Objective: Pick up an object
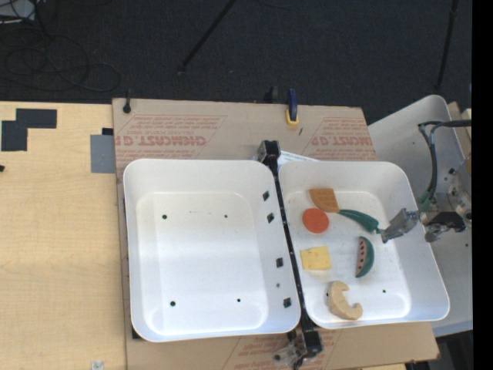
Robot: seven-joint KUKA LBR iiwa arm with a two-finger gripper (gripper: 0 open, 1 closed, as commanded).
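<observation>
You see the gripper (400,226) low over the right bin (427,299), beside the green stalk (359,220), probably to take it from the toys collected there, though whether its jaws are apart I cannot tell.

Gripper (401,225): small grey metal fingers on a dark, blocky wrist assembly at right edge of view. Dark cable loops up from the wrist, running along pale grey housing. Detail past that too blurred to resolve.
</observation>
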